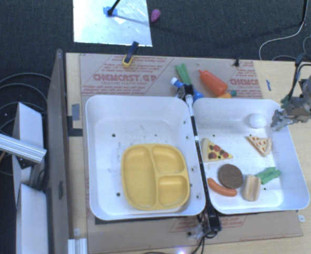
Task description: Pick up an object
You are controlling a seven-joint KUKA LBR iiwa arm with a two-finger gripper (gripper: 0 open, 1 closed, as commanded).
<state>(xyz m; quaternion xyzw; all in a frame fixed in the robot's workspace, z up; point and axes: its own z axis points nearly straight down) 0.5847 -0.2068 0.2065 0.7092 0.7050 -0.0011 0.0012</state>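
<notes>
The right bin point(299, 180) holds several toy foods: a white egg point(257, 120), a pizza slice point(216, 151), a small orange wedge point(259, 144), a brown round patty point(230, 175), a red sausage point(221, 187), a bread roll point(251, 188) and a green bean piece point(267, 174). My gripper point(280, 120) hangs at the bin's far right rim, just right of the egg and above the wedge. It comes in from the right edge of the view. Nothing shows in its grasp.
A yellow divided plate point(155, 176) lies in the left bin point(108, 120). Behind the bins on the cardboard lie an orange carrot point(212, 82), a green piece point(183, 73) and a yellow-and-blue tool point(129, 56). A black divider point(195, 136) separates the bins.
</notes>
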